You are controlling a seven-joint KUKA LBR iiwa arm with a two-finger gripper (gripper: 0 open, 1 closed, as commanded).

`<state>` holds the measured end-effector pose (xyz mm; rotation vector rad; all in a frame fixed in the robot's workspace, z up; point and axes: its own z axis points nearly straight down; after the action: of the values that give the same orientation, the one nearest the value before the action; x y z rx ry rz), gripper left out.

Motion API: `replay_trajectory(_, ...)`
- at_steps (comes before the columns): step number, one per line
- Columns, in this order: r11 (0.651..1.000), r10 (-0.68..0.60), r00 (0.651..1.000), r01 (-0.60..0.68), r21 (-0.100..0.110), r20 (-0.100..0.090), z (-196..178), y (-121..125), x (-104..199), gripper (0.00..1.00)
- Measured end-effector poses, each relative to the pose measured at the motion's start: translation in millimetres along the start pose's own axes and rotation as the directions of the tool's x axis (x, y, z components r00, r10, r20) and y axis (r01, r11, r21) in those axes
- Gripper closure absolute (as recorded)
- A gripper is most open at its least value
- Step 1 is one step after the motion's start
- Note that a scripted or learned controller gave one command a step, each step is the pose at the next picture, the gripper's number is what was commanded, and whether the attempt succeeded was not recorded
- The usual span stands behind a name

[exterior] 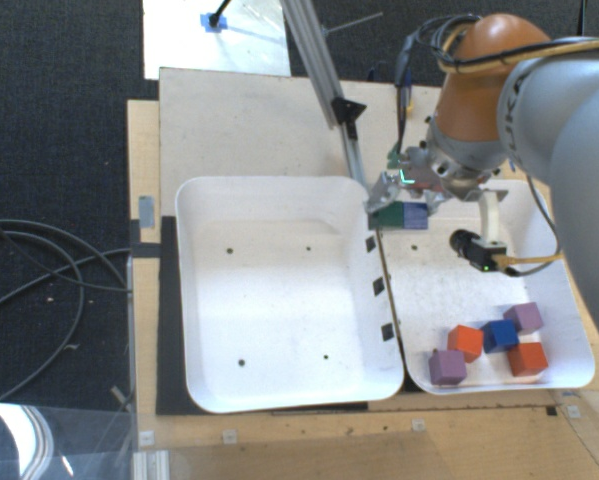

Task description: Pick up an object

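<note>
While gripping a block (414,215), end effector (404,206) hovers.

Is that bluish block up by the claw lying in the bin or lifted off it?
Cannot tell for sure. The bluish block sits right under the claw near the right bin's far edge.

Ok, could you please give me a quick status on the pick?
Hand high over the bins' divider, blue block at its tip. Five blocks left in right bin. Nothing blocking.
</note>
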<state>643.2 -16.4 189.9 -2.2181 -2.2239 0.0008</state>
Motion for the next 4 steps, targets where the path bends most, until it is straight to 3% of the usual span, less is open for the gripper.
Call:
replay_trajectory(1, 1.000, -0.002, 1.000, 0.002, -0.006, 0.003, 22.7, 7.6, -19.3, 0.00)
replay_trajectory(2, 1.000, 0.004, 1.000, -0.004, -0.011, 0.003, -89.1, -11.0, -77.5, 0.00)
replay_trajectory(3, 1.000, 0.003, 1.000, -0.003, 0.004, 0.001, 33.7, 2.8, -107.5, 0.00)
replay_trajectory(4, 1.000, -0.001, 1.000, 0.001, -0.011, 0.003, 77.0, 15.5, -106.2, 0.00)
